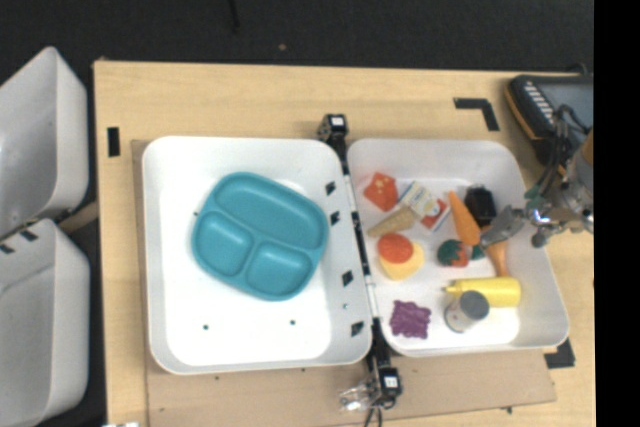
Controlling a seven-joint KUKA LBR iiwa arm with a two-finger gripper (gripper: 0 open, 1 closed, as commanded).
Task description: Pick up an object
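My arm [570, 205] is cut off at the right edge, so most of it goes unseen. My gripper [500, 230] blurs over the carrot [465, 220], hiding its lower part; its finger spacing I cannot make out

Arm enters frame at 3 o'clock, wrist low. Tool [508, 225] points toward 9 o'clock, slightly tilted down. Finger state unclear.
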